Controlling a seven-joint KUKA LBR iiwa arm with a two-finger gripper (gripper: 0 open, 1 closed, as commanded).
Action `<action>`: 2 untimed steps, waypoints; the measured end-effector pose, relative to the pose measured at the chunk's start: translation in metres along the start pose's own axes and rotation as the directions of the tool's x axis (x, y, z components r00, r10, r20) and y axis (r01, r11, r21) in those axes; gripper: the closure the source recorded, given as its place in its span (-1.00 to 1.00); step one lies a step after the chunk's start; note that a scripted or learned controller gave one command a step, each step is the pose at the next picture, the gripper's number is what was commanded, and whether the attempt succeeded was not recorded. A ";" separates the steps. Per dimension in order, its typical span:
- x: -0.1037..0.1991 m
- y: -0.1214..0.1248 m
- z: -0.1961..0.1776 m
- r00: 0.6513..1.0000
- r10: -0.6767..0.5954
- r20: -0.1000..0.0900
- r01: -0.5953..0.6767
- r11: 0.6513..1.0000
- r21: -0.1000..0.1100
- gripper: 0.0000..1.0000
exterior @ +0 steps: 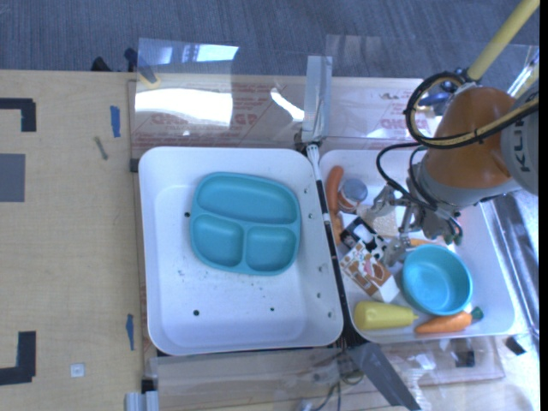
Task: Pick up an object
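Our gripper hangs over the right bin, above the clutter beside the blue bowl; we cannot tell how the jaws stand. We should descend straight, centre on one piece, such as the printed packet, and avoid the bowl's rim.

Black letters "KU" show on the arm's grey casing; red print on the clear panels is too faint to read.
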State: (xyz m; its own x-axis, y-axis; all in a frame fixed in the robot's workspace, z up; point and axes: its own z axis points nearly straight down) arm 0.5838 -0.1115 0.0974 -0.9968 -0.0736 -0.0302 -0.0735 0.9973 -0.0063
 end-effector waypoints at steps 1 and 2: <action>0.045 -0.017 -0.001 0.996 0.091 0.003 -0.091 0.996 -0.001 -1.00; 0.046 -0.037 0.000 0.996 0.086 -0.001 -0.086 0.996 -0.017 -1.00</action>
State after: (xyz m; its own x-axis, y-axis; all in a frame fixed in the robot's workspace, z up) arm 0.5406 -0.1522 0.0962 -0.9995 0.0121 -0.0298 0.0117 0.9998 0.0136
